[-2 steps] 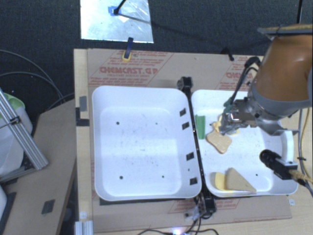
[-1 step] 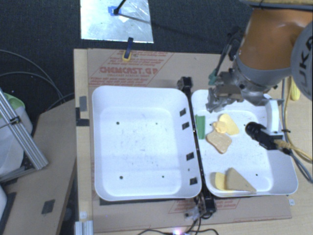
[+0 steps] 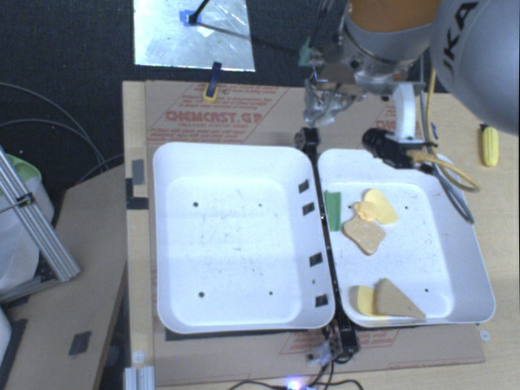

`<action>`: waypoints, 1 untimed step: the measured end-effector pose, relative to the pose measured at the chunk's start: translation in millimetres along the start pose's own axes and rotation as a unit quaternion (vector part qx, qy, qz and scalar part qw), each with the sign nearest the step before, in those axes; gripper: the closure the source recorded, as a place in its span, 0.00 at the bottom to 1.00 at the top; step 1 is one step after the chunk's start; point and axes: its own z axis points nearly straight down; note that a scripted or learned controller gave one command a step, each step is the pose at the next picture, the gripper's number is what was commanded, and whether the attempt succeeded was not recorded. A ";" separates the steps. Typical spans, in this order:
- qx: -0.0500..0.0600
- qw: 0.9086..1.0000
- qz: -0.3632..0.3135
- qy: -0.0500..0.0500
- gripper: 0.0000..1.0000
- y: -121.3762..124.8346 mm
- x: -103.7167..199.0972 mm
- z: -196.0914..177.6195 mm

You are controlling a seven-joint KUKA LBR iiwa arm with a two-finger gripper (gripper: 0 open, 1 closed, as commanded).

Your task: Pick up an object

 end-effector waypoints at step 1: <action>-0.001 1.000 0.000 0.001 1.00 20.5 53.3 -108.5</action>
